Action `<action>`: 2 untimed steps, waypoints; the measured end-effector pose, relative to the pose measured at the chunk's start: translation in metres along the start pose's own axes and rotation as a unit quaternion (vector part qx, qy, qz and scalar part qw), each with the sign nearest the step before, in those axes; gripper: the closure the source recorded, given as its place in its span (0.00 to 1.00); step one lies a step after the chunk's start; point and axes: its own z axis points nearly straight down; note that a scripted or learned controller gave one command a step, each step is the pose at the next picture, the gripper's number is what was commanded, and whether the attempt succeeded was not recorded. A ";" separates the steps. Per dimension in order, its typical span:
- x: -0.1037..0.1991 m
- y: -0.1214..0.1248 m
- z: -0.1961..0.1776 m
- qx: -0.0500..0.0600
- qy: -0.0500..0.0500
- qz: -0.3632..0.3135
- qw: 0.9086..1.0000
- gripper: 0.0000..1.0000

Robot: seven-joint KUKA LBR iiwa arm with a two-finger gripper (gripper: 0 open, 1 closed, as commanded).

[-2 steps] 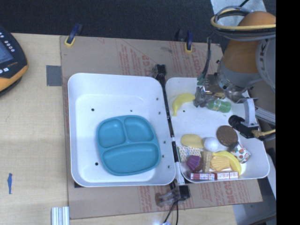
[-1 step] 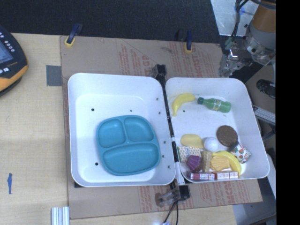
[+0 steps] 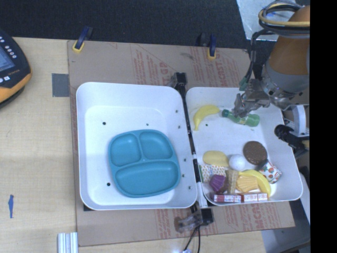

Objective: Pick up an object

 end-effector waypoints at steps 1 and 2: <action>0.053 -0.006 0.000 -0.003 0.000 -0.003 1.000 1.00; 0.025 -0.012 0.009 -0.003 -0.001 0.000 1.000 1.00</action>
